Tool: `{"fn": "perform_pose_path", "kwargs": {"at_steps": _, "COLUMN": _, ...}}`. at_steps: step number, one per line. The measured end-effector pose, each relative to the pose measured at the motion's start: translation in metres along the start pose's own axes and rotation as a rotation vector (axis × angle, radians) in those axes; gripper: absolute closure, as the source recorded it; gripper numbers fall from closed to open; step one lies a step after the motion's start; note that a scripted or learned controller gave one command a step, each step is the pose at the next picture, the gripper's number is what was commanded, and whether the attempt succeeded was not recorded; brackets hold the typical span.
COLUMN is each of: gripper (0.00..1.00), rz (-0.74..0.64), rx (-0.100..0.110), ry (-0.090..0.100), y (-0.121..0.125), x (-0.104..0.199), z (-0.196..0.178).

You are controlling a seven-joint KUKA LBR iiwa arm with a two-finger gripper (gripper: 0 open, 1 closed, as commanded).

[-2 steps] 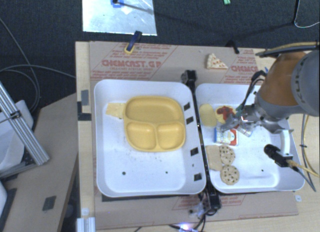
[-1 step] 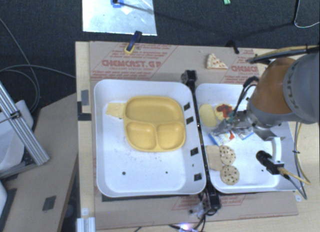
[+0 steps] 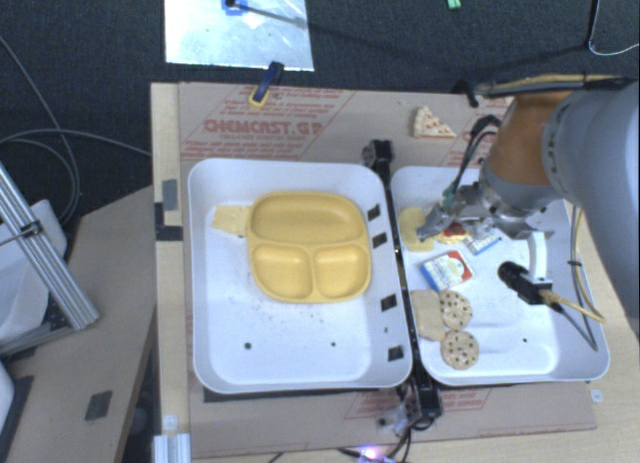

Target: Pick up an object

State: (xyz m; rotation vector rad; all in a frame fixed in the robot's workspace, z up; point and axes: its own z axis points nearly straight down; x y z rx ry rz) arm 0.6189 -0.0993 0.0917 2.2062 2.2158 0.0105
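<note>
Gripper (image 3: 440,219) low in the right bin (image 3: 570,351), its spread impossible to tell, partly hiding a pale yellow disc (image 3: 412,225), flat printed packet (image 3: 447,271) and two round speckled cookies (image 3: 455,308) nearby, glossy divided yellow plate (image 3: 305,246) in left bin (image 3: 230,351)

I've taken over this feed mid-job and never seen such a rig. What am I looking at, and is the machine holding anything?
One fixed camera looks down at a slant. The grey arm with an orange band reaches in from the right; its two-finger gripper sits low over the right white bin, by a pale yellow round piece. That bin also holds a small blue, white and red packet and two dotted round cookies. The left white bin holds a yellow divided plastic plate. A toy pizza slice lies on the cardboard outside. Whether anything is gripped, I cannot tell.
</note>
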Motion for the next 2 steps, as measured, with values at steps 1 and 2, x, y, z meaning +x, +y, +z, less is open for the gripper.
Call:
{"fn": "perform_pose_path", "kwargs": {"at_steps": 1, "gripper": 0.0, "rz": 0.0, "rx": 0.003, "ry": 0.0, "y": 0.033, "x": 0.009, "z": 0.001}}
{"fn": "perform_pose_path", "kwargs": {"at_steps": 2, "gripper": 1.0, "rz": -0.002, "rx": -0.007, "ry": -0.003, "y": 0.035, "x": 0.007, "z": -0.012}}
